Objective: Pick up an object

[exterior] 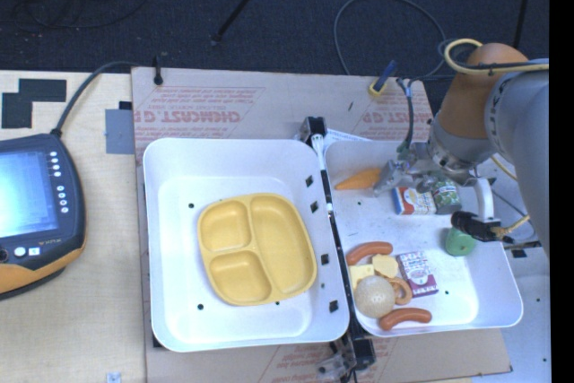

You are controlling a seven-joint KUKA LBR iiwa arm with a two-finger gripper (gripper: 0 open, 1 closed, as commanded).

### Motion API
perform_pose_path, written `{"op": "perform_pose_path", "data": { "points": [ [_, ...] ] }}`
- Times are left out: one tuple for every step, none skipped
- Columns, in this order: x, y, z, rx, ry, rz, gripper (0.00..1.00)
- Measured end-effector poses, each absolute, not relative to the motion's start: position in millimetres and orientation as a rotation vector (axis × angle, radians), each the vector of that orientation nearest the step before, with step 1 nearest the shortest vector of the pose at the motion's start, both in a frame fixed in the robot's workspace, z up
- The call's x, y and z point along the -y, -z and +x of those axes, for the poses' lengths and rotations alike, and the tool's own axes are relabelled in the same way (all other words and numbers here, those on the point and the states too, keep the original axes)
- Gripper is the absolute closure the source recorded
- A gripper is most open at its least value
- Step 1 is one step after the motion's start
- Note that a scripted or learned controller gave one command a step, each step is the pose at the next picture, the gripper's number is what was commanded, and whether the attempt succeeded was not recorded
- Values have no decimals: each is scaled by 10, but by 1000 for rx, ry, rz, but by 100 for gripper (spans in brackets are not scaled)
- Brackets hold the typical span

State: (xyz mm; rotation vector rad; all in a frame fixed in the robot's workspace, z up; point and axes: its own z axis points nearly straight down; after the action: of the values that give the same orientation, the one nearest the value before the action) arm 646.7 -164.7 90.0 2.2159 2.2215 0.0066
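My gripper [420,177] hangs low over the back of the right bin [502,300], reaching in from the right under the grey arm with its orange band [466,108]. Just under it lies a small red, white and blue carton [413,202], partly covered by the gripper. An orange wedge [359,180] lies to the gripper's left. A green round piece [459,241] sits to the right of the carton. Toward the front lie two sausages [369,251] [405,317], a beige ball [374,295], yellow cheese pieces [386,265] and a purple and white packet [419,273].
The left bin [170,193] holds a yellow divided tray [256,247]. A black divider strip [325,211] runs between the bins. A teach pendant [31,206] rests on the bench at far left. Cables trail near the arm at the right bin's edge.
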Motion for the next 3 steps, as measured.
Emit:
{"op": "perform_pose_path", "data": {
  "points": [
    [1056,-981,5703,-2223,0,2221,0],
    [1111,-860,6455,-2224,0,2220,0],
    [1006,-859,6434,-2226,5,2223,0]
  ]
}}
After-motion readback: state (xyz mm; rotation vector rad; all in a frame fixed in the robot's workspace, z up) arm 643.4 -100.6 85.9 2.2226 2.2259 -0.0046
